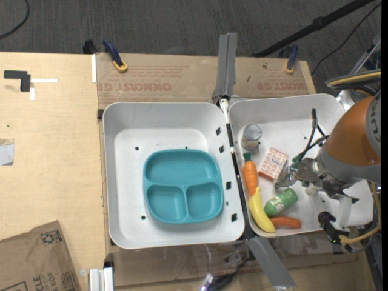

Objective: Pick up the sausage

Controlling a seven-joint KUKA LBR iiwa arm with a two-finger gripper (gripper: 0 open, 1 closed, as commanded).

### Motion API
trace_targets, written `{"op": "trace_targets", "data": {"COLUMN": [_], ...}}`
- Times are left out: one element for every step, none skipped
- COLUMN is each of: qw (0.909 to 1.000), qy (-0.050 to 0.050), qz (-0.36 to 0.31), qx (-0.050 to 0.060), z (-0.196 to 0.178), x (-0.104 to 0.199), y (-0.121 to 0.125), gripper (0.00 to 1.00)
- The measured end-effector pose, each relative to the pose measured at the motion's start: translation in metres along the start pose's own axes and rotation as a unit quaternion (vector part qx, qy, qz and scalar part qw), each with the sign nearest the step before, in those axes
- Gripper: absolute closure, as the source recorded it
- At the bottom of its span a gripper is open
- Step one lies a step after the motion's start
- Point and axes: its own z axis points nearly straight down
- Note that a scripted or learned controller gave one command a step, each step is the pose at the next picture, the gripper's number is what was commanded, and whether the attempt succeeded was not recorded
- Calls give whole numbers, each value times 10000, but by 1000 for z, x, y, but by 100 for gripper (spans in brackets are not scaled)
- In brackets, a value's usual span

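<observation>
Camera view: arm (354,141) hides tool (290,179) fingertips.

teal plate (182,190) in the white left bin (121,162); in the right bin (285,111), orange carrot (250,176), yellow banana (260,212), green bottle (280,202), reddish-orange sausage (285,222), red-and-white patterned box (273,163).
</observation>
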Motion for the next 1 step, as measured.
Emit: {"op": "trace_targets", "data": {"qw": [9926], "qy": [-69], "qz": [-1210], "qx": [20], "z": [4], "x": [29], "y": [-13], "gripper": [0]}}
